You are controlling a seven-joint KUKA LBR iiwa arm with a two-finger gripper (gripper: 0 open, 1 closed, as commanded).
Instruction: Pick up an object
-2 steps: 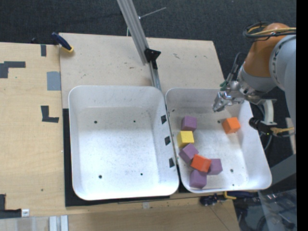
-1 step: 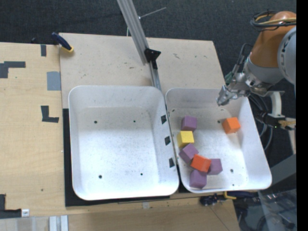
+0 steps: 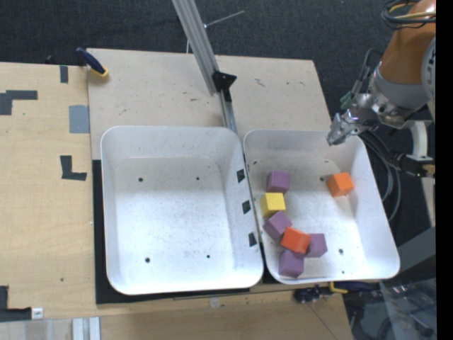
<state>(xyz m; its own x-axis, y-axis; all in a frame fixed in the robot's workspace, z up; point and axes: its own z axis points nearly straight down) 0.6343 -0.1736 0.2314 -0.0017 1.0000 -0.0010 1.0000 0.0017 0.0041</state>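
Note:
The right bin holds several small blocks. An orange block lies alone near the bin's right wall. A purple block sits above a yellow block at the bin's left side. Below them cluster a red-orange block and three more purple blocks. My gripper hangs over the bin's upper right corner, above and apart from the orange block. Nothing shows between its fingers.
The left bin stands beside the right one, sharing a middle wall. A slanted metal rail crosses the bench behind the bins. A blue and yellow tool lies at the back left. Cables hang at the right.

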